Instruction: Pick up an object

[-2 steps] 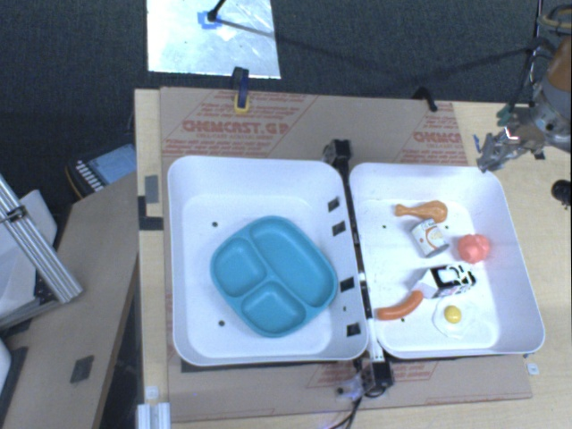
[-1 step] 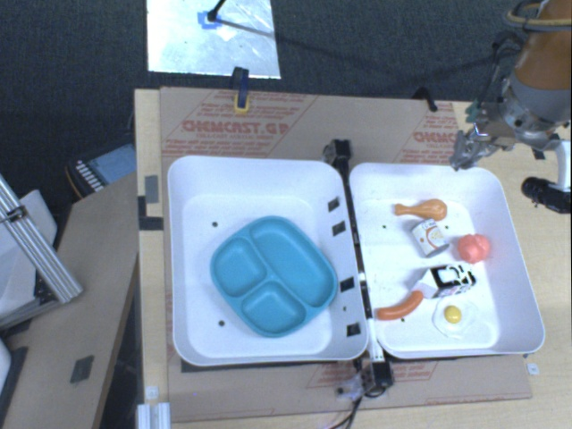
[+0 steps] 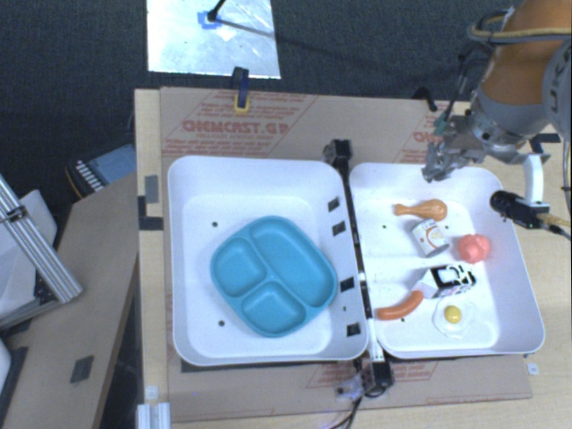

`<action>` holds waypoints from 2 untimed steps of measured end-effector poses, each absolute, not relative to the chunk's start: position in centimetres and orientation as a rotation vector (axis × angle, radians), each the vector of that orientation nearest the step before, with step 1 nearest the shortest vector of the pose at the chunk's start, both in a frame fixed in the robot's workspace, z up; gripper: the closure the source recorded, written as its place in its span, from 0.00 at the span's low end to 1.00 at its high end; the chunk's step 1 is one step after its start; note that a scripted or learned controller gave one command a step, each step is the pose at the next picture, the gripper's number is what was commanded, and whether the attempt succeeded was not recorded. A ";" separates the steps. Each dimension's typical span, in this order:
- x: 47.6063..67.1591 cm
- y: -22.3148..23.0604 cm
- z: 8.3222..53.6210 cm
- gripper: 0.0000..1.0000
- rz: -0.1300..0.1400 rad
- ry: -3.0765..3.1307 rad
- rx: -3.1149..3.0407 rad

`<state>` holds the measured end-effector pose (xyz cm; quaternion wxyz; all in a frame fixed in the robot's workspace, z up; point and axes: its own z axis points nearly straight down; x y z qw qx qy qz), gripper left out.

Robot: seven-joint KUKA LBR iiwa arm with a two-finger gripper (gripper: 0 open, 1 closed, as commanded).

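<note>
The arm's gripper (image 3: 440, 170) hangs at the upper right of the frame, over the far rim of the right bin (image 3: 523, 329); whether its jaws are open or closed cannot be told at this slant, and nothing is seen between them. The pickable things lie loose in the right bin, presumably scattered so that each can be approached alone: a toy drumstick (image 3: 422, 209) nearest the gripper, a small white carton (image 3: 430, 237) just below it, a pink ball-like toy (image 3: 475, 248), a black-and-white object (image 3: 453, 280), a sausage (image 3: 399, 306) and a fried egg (image 3: 453, 315). The left bin (image 3: 192, 190) carries a blue divided plate (image 3: 273, 276). Red print on the cardboard under the bins, at upper centre, reads roughly "CHEMCAST GP"; the carton's label is too small to read. No pick has yet been made.
</note>
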<state>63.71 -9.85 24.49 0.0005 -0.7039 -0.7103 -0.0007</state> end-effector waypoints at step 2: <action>63.1 0.9 23.0 1.00 -0.002 -2.231 -2.210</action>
